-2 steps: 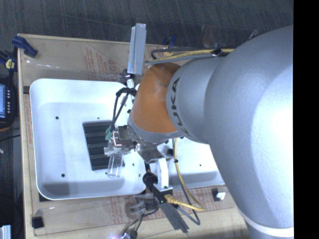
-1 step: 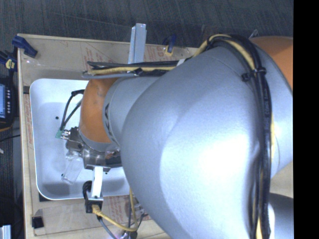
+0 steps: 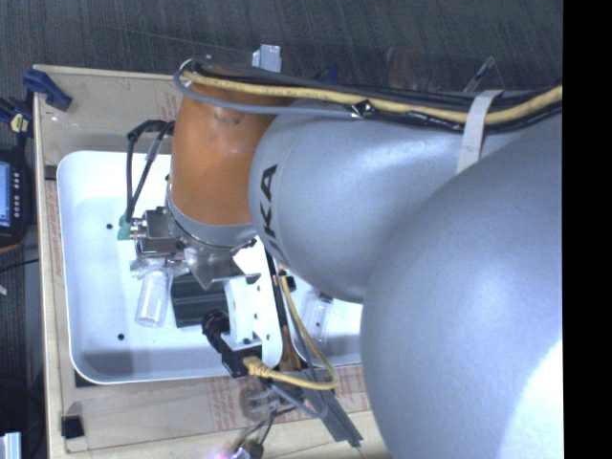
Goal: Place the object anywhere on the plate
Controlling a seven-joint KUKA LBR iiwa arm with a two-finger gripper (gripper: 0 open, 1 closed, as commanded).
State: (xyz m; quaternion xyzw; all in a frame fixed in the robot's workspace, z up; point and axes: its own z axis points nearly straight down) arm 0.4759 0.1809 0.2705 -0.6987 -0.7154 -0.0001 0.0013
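My arm reaches far over the left white bin (image 3: 86, 256) and covers most of it. The orange band (image 3: 210, 170) and grey wrist sit over the bin's middle. The gripper (image 3: 158, 256) hangs under the wrist at the bin's centre-left, seen mostly from above, with metal fittings on its side. A pale translucent cylinder (image 3: 150, 300) lies just below it on the bin floor; I cannot tell whether it is touching the gripper. Whatever plate or other object lies under the arm is hidden.
The bin's left wall and near-left corner (image 3: 91, 366) show bare white floor. Wooden bench edge (image 3: 43, 256) runs along the left, with blue clamps (image 3: 43, 86) at the far-left corner. A yellow cable (image 3: 287, 376) loops near the bin's front rim.
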